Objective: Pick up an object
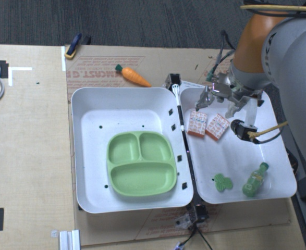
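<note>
In the right bin (267, 160) lie two small pink-and-white boxes (207, 125) side by side, a green toy piece (223, 183) and a green bottle (254, 181) near the front. My gripper (218, 104) hangs over the bin's far part, just above and behind the boxes, with its two fingers (202, 101) spread apart and nothing between them. The grey arm with its orange band (252, 35) comes in from the upper right.
The left bin (87, 139) holds a green divided plate (141, 163). A toy carrot (133, 75) lies on the cardboard behind the left bin, and a blue-and-yellow item (73, 46) sits farther back left. A clamp (173, 81) joins the bins at the back.
</note>
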Motion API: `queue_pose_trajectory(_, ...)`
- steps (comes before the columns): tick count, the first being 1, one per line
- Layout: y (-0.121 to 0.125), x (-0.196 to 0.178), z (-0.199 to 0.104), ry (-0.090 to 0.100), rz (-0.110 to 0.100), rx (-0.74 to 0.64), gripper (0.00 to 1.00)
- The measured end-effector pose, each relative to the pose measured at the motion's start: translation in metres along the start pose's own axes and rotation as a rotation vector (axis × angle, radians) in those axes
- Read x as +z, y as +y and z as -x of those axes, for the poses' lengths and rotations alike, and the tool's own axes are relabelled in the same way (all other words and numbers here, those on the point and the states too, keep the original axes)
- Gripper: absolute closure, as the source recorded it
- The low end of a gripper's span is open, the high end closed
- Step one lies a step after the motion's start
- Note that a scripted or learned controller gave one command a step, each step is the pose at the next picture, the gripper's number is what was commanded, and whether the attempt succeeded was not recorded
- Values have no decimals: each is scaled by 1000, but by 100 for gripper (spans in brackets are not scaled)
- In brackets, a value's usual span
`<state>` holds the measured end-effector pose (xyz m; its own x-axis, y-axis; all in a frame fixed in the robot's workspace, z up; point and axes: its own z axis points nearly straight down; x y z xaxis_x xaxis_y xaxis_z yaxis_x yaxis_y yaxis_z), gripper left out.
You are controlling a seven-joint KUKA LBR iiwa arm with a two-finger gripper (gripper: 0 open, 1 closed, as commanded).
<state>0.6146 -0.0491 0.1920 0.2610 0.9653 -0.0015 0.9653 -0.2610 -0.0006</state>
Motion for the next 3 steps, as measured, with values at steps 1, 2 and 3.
queue_pose_trajectory(1,-28,90,70,1,-1,-55,0)
queue_pose_trajectory(2,-23,0,-11,1,0,-121,0)
queue_pose_trajectory(3,-22,100,64,1,-2,14,0)
